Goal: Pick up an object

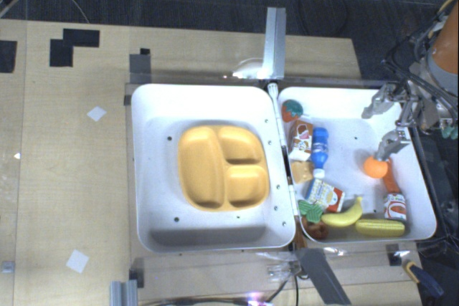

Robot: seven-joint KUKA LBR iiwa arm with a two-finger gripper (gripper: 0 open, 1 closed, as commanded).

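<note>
Highest over the bench, and so closest to the lens, the grey arm reaches in from the right and ends in the gripper, which hangs above the right bin. Its two slim metal fingers are spread wide apart, one pointing toward the bin's far wall and the other angled down toward the near side. Nothing sits between them.

Just under the tip of the lower finger lies a small orange ball, round, smooth and matte, resting on the white floor near the bin's right wall. I cannot tell if the fingertip touches it.

Beside the ball, toward the near corner, a red bottle with a white label lies on its side. A stubby yellow cylinder lies along the near wall. To its left, a curved banana touches a printed carton and a crumpled green piece.

Along the bin's left wall are a tan block, a blue bottle with a white cap, a glossy red and white pouch, and a teal round thing at the far corner.

In the left bin, a rounded yellow plastic tray with three compartments lies in the middle.
</note>
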